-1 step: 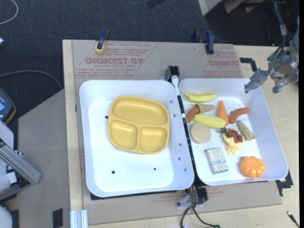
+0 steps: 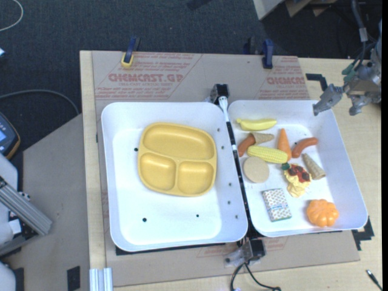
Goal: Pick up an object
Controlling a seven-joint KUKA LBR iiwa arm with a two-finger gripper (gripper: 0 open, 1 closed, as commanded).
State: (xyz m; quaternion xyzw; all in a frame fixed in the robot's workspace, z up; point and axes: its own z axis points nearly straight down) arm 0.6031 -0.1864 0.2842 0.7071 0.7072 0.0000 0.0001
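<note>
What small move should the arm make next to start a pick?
Probably move the gripper left and down over the right bin. It hangs at that bin's upper right edge, above the rim, holding nothing, while the toy food lies further in; the sausage looks nearest and lies apart from its neighbours.

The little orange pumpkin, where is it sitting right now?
In the camera view, the pumpkin lies in the near right corner of the right bin, just right of the small patterned packet and below the yellow-and-red toy food.
</note>
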